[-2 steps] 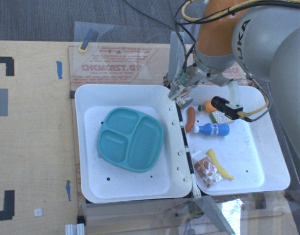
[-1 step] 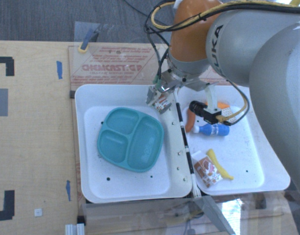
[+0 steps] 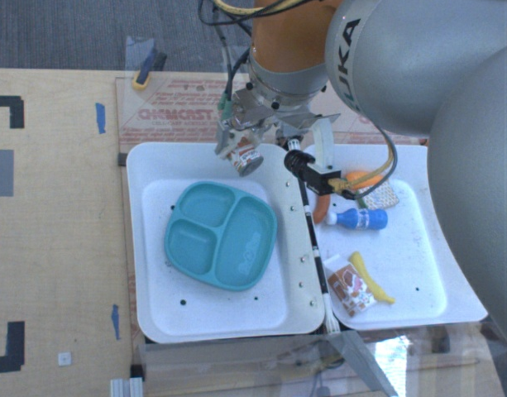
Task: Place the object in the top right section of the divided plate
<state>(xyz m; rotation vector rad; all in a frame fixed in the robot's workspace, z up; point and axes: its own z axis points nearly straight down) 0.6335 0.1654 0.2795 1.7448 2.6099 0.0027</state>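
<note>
From my remote station, I watch the KUKA arm's gripper (image 3: 241,143) hang above the left bin (image 3: 145,222), pinching a small can (image 3: 247,160) between its fingers at about one o'clock from the teal divided plate (image 3: 221,235). The can, tilted and with a reddish label, is clear of the plate and sits over the bin's bare floor near its far rim. By my reading the pick is done and the carry is partly made; the placing is all that is left, and the plate's three sections hold nothing yet. The target section lies just below and slightly left of the can, so a short move toward seven o'clock and a descent should do. In the right bin (image 3: 418,296) lie a white and blue bottle (image 3: 361,218), a banana (image 3: 370,278) and a snack packet (image 3: 350,288).
</note>
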